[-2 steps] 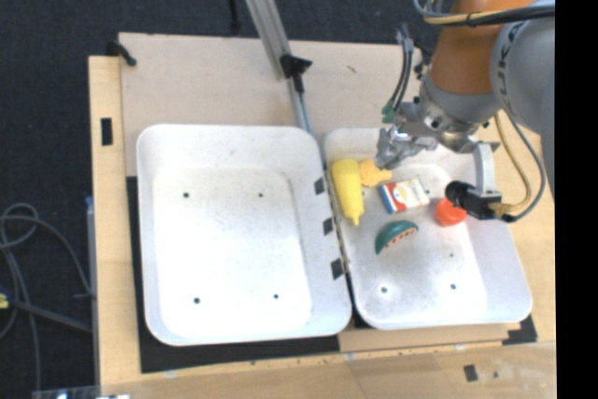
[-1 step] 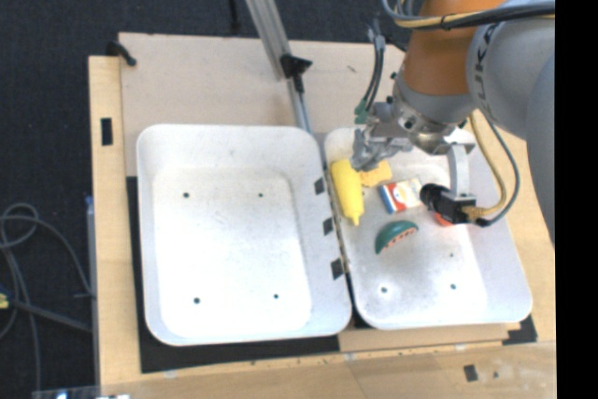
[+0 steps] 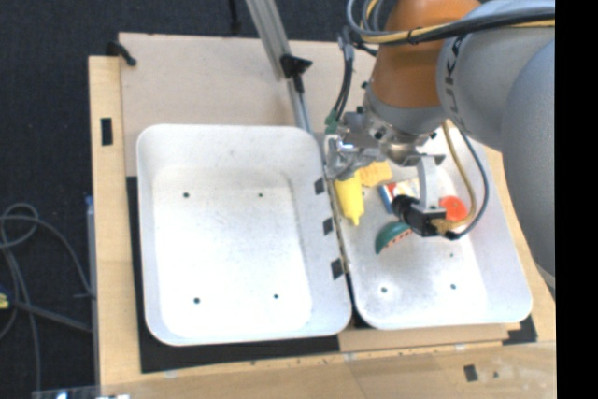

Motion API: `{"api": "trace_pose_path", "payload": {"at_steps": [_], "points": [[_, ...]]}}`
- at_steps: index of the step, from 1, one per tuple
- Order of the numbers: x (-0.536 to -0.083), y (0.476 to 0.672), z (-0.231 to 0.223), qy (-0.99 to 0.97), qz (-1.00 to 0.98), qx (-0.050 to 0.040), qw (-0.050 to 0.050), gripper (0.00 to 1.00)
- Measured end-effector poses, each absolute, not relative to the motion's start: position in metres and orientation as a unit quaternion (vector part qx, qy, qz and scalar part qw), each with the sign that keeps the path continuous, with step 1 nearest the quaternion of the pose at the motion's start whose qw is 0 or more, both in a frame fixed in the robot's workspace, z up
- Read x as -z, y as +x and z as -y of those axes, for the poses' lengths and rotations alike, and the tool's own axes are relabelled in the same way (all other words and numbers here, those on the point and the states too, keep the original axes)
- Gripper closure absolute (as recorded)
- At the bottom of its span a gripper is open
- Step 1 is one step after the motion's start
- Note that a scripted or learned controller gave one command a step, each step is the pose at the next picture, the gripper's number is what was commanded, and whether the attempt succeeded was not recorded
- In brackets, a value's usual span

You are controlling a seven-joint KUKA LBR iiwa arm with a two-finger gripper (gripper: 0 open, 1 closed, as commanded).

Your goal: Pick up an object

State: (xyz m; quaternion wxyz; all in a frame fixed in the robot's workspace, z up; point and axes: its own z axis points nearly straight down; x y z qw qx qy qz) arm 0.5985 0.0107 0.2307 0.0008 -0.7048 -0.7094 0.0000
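The arm comes in from the right and hangs over the far-left part of the right bin, with the gripper down among a little pile of objects. Can't tell from this angle whether the claw is open or closed — the wrist hides too much of it.

The likeliest pick is the yellow object, lying close to the right bin's left wall, just under the gripper. Beside it to the right sit a small red-and-white item, an orange-red piece and a teal-green thing a bit nearer the camera.

To do this step well I'd say: come down centred on the yellow piece, stay off the bin wall, and don't lift until the grip is really on one object — the clutter is tight and a neighbour could get nudged or dragged.

The yellow one looks like smooth, rounded plastic, probably slippery. The bins are shallow matte white trays with rounded corners and faint speckling; the left bin has the same look.
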Motion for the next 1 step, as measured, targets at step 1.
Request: {"api": "trace_pose_path", "payload": {"at_steps": [1], "points": [[-0.2274, 0.5887, -0.0691, -0.704, 0.710, -0.0004, 0.002, 1.00]]}}
